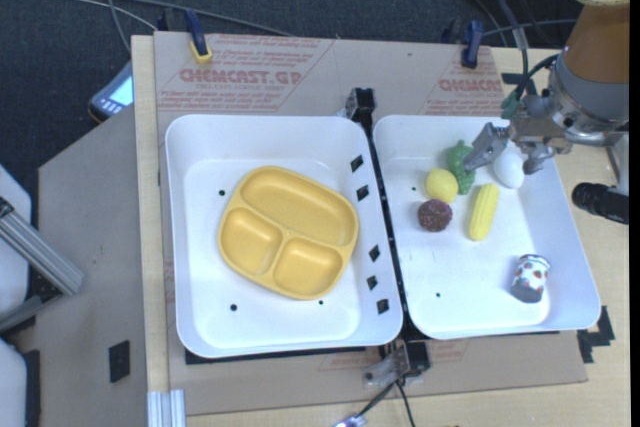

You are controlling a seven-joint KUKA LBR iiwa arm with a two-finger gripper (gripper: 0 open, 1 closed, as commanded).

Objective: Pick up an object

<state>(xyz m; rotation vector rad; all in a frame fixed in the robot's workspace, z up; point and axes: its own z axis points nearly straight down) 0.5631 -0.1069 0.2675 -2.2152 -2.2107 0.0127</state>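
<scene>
The gripper [507, 153] hangs over the upper part of the right bin [560, 310], entering from about three o'clock, and its fingers look spread, one grey finger [488, 143] slanting down towards the green toy [460, 158] and the other side near a white egg-shaped object [509, 168] that sits between or just beneath them; whether the egg is actually pinched I cannot tell, so I would treat it as not yet held. The pickable things cluster close together: a yellow round fruit [442, 184] at roughly seven o'clock from the gripper, a dark red ball [435, 215] just below that, a yellow corn cob [483, 211] at six o'clock, and a small white-and-red figure [529, 277] well apart near the bin's lower right corner. To do this step well, I judge the arm should centre the white egg between the fingers, go low enough to catch its widest part (smooth round shapes squirt out easily), and close before lifting straight up, keeping clear of the green toy. The left bin [190, 215] holds a yellow divided tray [288, 231].
</scene>
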